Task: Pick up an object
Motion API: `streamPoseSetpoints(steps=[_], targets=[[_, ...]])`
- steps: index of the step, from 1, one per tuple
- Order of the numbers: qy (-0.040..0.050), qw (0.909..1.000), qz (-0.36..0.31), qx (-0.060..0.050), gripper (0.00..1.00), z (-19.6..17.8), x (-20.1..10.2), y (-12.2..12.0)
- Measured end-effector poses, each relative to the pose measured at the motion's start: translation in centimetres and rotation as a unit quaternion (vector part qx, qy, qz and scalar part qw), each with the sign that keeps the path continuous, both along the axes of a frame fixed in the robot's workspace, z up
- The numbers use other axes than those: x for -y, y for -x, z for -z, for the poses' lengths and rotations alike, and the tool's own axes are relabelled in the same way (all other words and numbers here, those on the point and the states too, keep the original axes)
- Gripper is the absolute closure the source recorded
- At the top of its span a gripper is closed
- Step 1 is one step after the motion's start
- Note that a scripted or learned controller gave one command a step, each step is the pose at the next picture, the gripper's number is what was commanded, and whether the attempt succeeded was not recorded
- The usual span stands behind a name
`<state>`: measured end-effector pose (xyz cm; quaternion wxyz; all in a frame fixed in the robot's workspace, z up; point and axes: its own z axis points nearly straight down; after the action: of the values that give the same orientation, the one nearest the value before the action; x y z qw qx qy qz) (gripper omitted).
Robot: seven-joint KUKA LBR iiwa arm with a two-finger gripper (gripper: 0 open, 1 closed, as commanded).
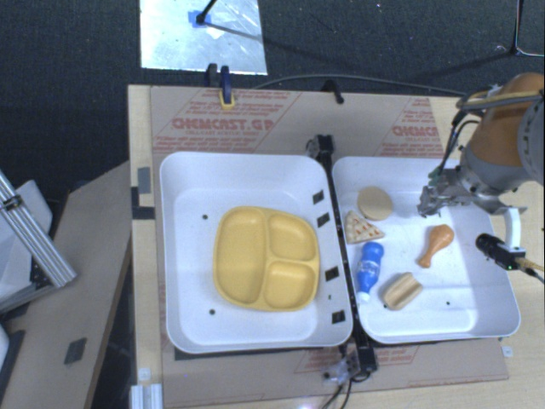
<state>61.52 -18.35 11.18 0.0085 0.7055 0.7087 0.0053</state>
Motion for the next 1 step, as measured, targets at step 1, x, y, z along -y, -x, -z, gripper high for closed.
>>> streamPoseSetpoints(steps=[1], targets=[[-0.0011,1.0000,0.000,-0.006,1.00,-6.42,0.10,-0.69]])
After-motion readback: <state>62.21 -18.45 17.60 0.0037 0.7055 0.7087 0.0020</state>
